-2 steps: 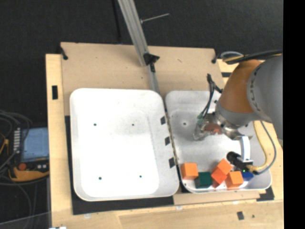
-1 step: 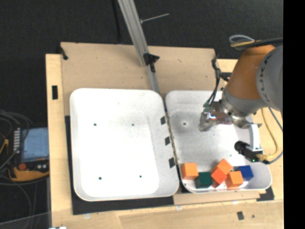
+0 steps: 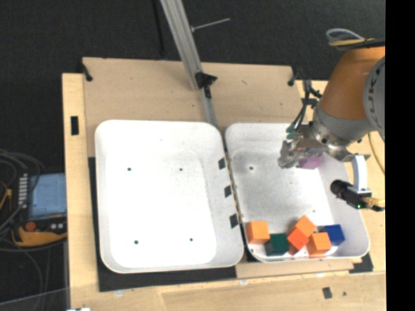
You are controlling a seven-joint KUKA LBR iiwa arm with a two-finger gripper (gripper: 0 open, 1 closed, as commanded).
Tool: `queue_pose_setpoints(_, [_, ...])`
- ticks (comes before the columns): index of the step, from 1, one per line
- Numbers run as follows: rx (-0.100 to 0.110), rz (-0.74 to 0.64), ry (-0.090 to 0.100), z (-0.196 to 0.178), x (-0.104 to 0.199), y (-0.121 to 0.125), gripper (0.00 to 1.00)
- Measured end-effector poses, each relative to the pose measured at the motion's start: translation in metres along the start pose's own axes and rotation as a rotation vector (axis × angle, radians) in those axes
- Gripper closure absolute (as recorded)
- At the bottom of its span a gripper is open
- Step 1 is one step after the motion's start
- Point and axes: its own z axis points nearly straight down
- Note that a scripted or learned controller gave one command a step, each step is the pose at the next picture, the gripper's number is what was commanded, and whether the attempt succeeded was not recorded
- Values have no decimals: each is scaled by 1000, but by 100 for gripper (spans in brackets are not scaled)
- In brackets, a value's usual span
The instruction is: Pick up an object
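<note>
My gripper (image 3: 293, 155) hangs low over the upper right part of the right bin (image 3: 259, 135). A small purple object (image 3: 313, 162) shows just to its right, partly hidden by the wrist; I cannot tell whether it is held or only lies beside the gripper. Along the bin's front edge lie several blocks: an orange cube (image 3: 258, 230), a dark green block (image 3: 279, 243), a tilted orange block (image 3: 300, 232), another orange cube (image 3: 319, 243) and a blue cube (image 3: 334, 233).
The left bin (image 3: 107, 141) lies alongside, with a ridge with black clips (image 3: 228, 190) between the two. A slanted metal pole (image 3: 188, 44) rises behind the bins. Cables and a blue box (image 3: 45, 196) sit off the bench at the left.
</note>
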Motion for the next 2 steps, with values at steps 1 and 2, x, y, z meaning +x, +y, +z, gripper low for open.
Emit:
queue_pose_setpoints(1, [7, 0, 0, 3, 43, -23, 100])
queue_pose_setpoints(2, [7, -2, 3, -7, 86, -47, 100])
